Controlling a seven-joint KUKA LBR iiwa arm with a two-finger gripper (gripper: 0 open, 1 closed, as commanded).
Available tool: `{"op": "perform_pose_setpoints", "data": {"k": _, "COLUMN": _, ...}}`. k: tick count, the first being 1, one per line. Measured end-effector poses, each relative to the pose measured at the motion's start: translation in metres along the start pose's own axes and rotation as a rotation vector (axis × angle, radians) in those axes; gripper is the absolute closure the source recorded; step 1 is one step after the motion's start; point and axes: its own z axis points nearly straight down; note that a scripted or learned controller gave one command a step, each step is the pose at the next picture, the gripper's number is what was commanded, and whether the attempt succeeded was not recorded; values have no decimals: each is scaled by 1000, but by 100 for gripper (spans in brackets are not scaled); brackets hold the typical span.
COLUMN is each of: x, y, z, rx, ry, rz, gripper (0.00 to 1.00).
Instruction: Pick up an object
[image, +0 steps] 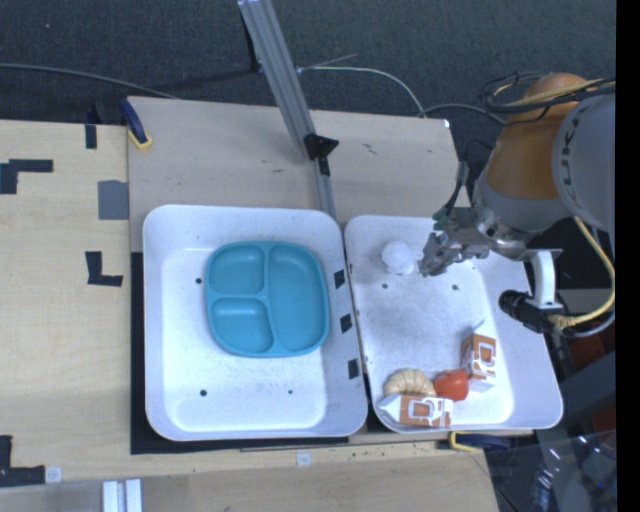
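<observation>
Objects for picking, as I log them from my remote station, left to right across the bench. Left bin: white, shallow, holding one teal divided plate with three compartments, lying flat toward the bin's far-centre, slightly nearer the right wall than the left. Right bin: white, its left wall touching the left bin's right wall. Far-left corner of the right bin: one small white ball, resting on the floor just beside the gripper. Near edge of the right bin, left to right: one tan croissant-shaped pastry; one orange-and-white carton lying flat against the near wall, just in front of the pastry; one red tomato-like item touching the pastry's right end; a second orange-and-white carton tilted near the right wall, just beside the red item. Gripper: lowered over the far part of the right bin, immediately right of the white ball; I cannot tell how its jaws are set, and I see nothing clearly between them. Arm: grey with orange band, entering over the right bin's far-right corner.
</observation>
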Motion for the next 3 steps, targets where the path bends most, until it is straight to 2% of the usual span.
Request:
{"op": "perform_pose_setpoints", "data": {"k": 2, "x": 96, "y": 56, "z": -12, "rx": -2, "ry": 1, "rz": -1, "gripper": 100}}
{"op": "perform_pose_setpoints", "data": {"k": 3, "x": 151, "y": 76, "z": -4, "rx": -1, "ry": 0, "rz": -1, "gripper": 100}}
